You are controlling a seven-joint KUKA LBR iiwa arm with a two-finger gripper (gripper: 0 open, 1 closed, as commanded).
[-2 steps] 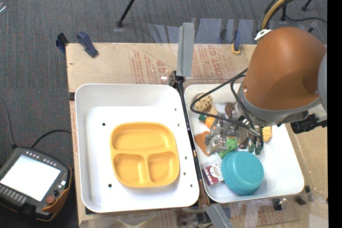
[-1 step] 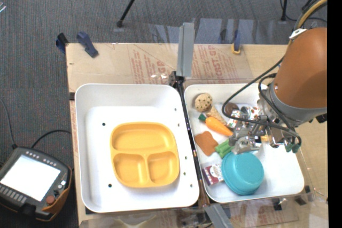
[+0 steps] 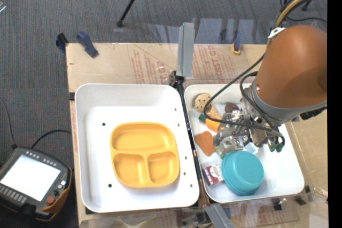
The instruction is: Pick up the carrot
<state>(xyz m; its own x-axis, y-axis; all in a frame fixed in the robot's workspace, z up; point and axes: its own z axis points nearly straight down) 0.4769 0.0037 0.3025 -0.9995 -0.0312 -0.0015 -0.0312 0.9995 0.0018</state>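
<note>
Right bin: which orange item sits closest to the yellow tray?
The flat orange wedge by the bin's left wall; the brighter orange piece lies farther right, beside the end effector.

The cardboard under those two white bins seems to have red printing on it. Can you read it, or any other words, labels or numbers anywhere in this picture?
Red print on the cardboard sheet: letters show, upside down and too blurred to read with confidence.
Small red packet in the right bin, beside the teal bowl: markings too small to read.
Handheld screen on the floor at lower left: blank white glare, no legible text.
Yellow divided tray: no text.
</note>
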